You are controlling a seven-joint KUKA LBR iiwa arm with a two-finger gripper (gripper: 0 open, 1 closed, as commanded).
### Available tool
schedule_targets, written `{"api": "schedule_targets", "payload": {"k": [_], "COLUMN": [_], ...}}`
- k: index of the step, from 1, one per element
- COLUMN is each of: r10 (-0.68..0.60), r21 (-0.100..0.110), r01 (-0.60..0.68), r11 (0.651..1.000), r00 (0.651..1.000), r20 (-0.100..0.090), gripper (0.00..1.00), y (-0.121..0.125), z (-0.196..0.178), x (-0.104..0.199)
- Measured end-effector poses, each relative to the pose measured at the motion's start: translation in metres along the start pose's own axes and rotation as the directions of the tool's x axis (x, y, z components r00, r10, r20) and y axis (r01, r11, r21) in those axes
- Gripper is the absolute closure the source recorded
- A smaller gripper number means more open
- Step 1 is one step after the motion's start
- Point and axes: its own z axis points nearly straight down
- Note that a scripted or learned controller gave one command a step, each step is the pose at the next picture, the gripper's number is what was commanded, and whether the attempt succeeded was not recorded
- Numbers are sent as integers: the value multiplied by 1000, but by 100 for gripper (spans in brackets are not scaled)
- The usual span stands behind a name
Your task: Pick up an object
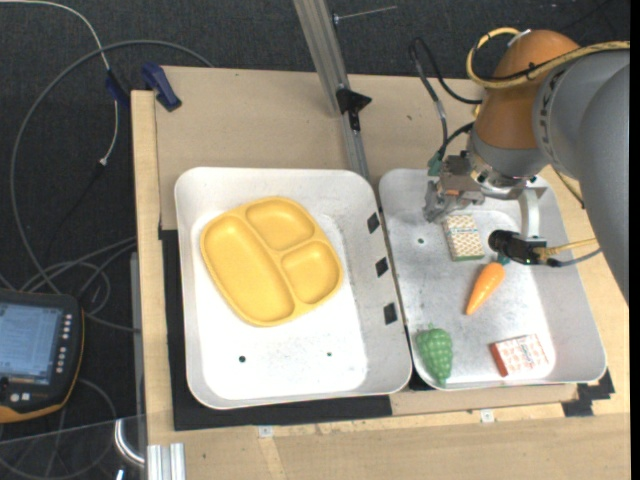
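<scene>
A tan worktop (260,108) carries two shallow white bins side by side, seen from above at a slant. A grey robot arm (590,108) with an orange band (520,88) above its wrist reaches over the worktop's far right side.

The left bin (280,368) holds a yellow divided plate (270,258), with one long compartment and two smaller ones, lying toward the bin's far left corner.

The right bin (560,298) holds the small objects. The gripper (445,200) hangs over its far left corner, pointing down; whether it is spread or pressed together cannot be told, and nothing can be seen held in it.

A small checkered packet (464,237) lies just beside the gripper, nearer the bin's middle. An orange carrot (484,288) lies tilted at the middle of the bin. A green leafy vegetable (435,353) sits at the near left corner, against the rim. A small red-and-white box (520,354) lies near the near right corner.
</scene>
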Motion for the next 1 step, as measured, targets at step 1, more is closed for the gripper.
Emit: {"api": "schedule_targets", "payload": {"k": [1], "r10": [0], "r21": [-4], "r01": [0], "r11": [1000], "r00": [1000], "r20": [2], "gripper": [100], "y": [-3], "z": [-45], "x": [-1]}}
